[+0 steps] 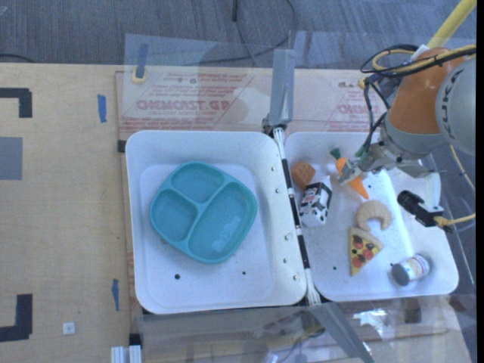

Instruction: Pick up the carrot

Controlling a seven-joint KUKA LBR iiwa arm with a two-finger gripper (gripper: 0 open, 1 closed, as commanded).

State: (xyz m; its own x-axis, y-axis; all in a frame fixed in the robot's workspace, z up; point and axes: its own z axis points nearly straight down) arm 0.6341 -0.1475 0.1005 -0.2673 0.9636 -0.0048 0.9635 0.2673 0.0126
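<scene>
The carrot (361,188) is a small orange toy with a green top, lying in the right bin (439,282) near its back edge. Its pointed orange end shows at the right, and its green top sticks out to the upper left. My gripper (352,171) is down over the middle of the carrot and hides that part. The arm's orange band (420,100) is above it at the right. From this angle the contact between gripper and carrot is hidden.
The right bin also holds a brown nugget (303,174), a black-and-white cow toy (315,203), a croissant (376,214), a pizza slice (363,248) and a small can (411,269). A teal divided plate (203,212) lies in the left bin (144,278).
</scene>
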